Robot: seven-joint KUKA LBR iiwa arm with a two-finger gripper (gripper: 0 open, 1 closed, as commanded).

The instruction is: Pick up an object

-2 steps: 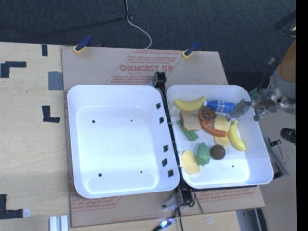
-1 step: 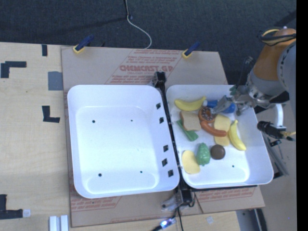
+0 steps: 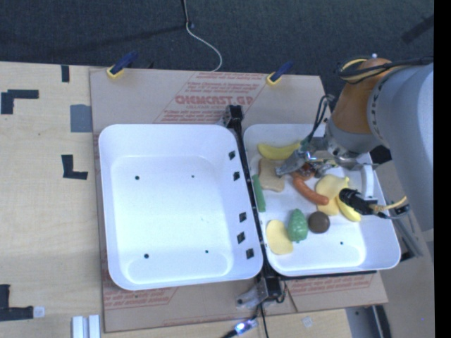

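My gripper [image 3: 292, 165] reaches into the right bin [image 3: 384, 258] from the right and sits low over its upper left part. It is between a yellow banana [image 3: 276, 150] and an orange carrot-like piece [image 3: 310, 189], and just right of a beige piece [image 3: 271, 177]. Nothing shows clearly in its grasp. Also in this bin are a green stick [image 3: 258, 193] by the left wall, a green lumpy item [image 3: 297, 226], a brown ball [image 3: 319, 222], a pale yellow fruit [image 3: 278, 237] and a yellow item [image 3: 330, 186] under the wrist.
The left bin [image 3: 107, 141] stands beside the right one, with a black divider [image 3: 243, 182] between them. Both rest on a cardboard sheet [image 3: 204, 97] held by blue-and-yellow clamps. The grey arm [image 3: 405, 125] covers the right bin's far right edge.
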